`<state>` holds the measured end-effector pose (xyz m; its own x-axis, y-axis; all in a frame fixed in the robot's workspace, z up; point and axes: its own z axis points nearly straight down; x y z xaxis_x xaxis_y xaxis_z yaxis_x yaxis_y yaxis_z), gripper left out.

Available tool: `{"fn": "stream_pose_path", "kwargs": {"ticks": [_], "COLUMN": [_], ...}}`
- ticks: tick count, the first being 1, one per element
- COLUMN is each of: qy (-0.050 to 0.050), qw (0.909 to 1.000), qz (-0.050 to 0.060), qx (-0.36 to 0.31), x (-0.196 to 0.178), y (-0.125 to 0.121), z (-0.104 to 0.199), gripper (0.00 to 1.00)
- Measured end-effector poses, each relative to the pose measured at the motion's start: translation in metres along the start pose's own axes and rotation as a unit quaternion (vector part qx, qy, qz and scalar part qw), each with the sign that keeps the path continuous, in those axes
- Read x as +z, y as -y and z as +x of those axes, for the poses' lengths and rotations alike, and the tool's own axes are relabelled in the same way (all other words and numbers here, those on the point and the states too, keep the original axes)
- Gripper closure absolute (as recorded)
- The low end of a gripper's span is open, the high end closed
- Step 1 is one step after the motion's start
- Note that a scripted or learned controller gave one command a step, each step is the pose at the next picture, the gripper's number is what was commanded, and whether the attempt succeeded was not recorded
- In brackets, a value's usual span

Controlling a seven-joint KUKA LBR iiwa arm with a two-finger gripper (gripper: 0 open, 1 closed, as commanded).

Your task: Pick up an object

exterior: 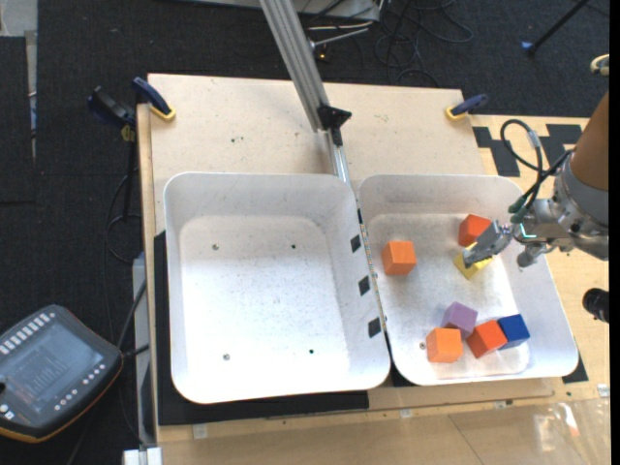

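Speckled white bin (542,342) holds matte cubes; fingers (481,252) over yellow block (471,265).

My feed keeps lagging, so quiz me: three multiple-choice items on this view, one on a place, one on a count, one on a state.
1. Which bin holds the blocks?
A. the right bin
B. the left bin
C. both bins

2. How many orange blocks are in view?
A. one
B. two
C. four

3. How does the purple block lie?
A. alone in a far corner
B. close against the cluster at the near end
C. outside the bins on the bench

Key: 1 A, every block lies in the right bin. 2 C, four orange blocks show there. 3 B, the purple block sits by two orange ones and the blue block. The gripper is over the yellow block.
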<state>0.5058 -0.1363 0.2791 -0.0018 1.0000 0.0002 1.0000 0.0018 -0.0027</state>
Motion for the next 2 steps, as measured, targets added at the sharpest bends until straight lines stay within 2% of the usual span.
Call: {"fn": "stream_pose_path", "kwargs": {"ticks": [1,2], "qy": [0.000,-0.001], "qw": [1.0000,1.0000], "qz": [-0.002,0.002], "qx": [0.001,0.001], "x": [-0.002,0.060], "y": [0.000,0.001], "z": [0.000,0.008], "gripper": [0.00,0.00]}}
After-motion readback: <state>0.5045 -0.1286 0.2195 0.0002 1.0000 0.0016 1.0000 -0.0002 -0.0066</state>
